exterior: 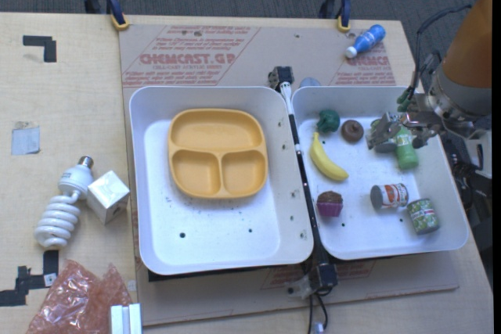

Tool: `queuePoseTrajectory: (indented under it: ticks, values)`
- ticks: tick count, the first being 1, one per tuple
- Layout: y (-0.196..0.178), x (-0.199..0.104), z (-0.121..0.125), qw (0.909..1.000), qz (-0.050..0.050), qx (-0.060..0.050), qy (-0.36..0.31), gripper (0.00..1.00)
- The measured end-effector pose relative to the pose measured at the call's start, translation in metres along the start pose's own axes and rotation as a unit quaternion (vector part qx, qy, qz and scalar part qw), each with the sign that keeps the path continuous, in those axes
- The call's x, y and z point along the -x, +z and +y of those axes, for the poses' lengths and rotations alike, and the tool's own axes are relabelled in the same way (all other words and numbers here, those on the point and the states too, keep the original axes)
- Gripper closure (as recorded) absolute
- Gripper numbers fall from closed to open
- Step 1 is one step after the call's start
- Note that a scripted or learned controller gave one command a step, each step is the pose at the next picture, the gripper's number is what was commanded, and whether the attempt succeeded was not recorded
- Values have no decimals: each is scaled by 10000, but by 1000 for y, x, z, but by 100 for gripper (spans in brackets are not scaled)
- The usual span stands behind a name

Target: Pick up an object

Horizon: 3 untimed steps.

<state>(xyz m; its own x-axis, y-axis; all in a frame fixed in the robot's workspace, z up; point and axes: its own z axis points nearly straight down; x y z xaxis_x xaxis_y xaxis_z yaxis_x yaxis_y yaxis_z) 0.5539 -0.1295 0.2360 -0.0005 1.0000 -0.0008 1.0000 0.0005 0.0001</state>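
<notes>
At the near right corner of the right white bin (458, 235) lies a small green-labelled can (423, 216). Farther back, the claw (389, 131) hangs low over a green plastic bottle (406, 152), whose long axis runs near-to-far; grip cannot be told.

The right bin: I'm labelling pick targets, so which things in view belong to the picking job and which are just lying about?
Belonging to the job:
end effector
green bottle
banana
doughnut
small can
green can
purple cupcake
green toy

Just lying about:
light bulb
white cube
blue bottle
</notes>
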Motion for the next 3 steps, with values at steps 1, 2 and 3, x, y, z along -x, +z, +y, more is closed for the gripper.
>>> queuePoseTrajectory:
  ticks: [1,2,3]
  values:
    - [144,-36,-3,10000,3,-4,8,0]
    - [143,-26,77,10000,-1,4,-6,0]
    - [134,-25,76,10000,-7,0,-10,100]
